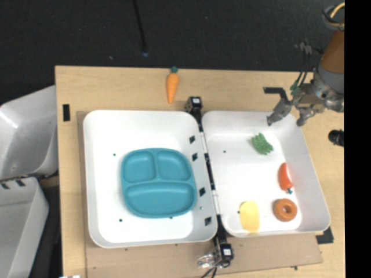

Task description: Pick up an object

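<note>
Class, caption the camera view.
Open gripper hovers at the right bin's far edge, near a green toy.

The gripper (288, 117) hangs spread-fingered over the right bin's (232, 213) far corner (nothing between them), green piece (262, 144) nearby.

Light fell evenly and fairly brightly from overhead. The two white bins (93, 155) below and to the left of the gripper (288, 116) glared almost to blank white, their walls hard to trace. Short soft shadows lay under the fingers (273, 116). Beyond the bench (243, 80), above the gripper, the ground was nearly black. The whole picture was soft and grainy, small details smeared.
</note>
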Robot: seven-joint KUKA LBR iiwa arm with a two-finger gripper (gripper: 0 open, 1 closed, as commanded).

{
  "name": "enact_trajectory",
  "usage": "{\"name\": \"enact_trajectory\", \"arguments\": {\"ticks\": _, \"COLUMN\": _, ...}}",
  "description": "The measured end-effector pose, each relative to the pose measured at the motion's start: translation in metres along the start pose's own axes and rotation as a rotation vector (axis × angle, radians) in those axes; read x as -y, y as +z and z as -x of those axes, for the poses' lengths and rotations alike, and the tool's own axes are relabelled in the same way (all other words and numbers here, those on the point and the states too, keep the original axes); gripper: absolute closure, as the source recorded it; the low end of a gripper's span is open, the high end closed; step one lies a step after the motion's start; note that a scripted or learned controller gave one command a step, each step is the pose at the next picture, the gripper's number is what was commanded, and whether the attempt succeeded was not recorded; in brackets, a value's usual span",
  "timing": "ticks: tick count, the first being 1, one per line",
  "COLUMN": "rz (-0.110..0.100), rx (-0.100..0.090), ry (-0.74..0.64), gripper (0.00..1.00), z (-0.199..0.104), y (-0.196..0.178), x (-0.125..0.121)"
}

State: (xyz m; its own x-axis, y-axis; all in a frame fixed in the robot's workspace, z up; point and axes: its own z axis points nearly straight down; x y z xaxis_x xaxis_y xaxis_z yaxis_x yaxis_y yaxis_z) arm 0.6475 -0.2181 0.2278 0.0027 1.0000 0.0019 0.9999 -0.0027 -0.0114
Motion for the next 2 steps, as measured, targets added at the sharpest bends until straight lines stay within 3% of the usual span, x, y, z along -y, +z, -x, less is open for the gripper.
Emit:
{"name": "enact_trajectory", "arguments": {"ticks": 1, "rz": 0.014, "rx": 0.004, "ry": -0.004, "gripper": 0.00, "z": 0.000, "y": -0.009, "x": -0.003}}
{"name": "enact_trajectory", "arguments": {"ticks": 2, "rz": 0.008, "rx": 0.003, "ry": -0.003, "gripper": 0.00, "z": -0.001, "y": 0.053, "x": 0.002}}
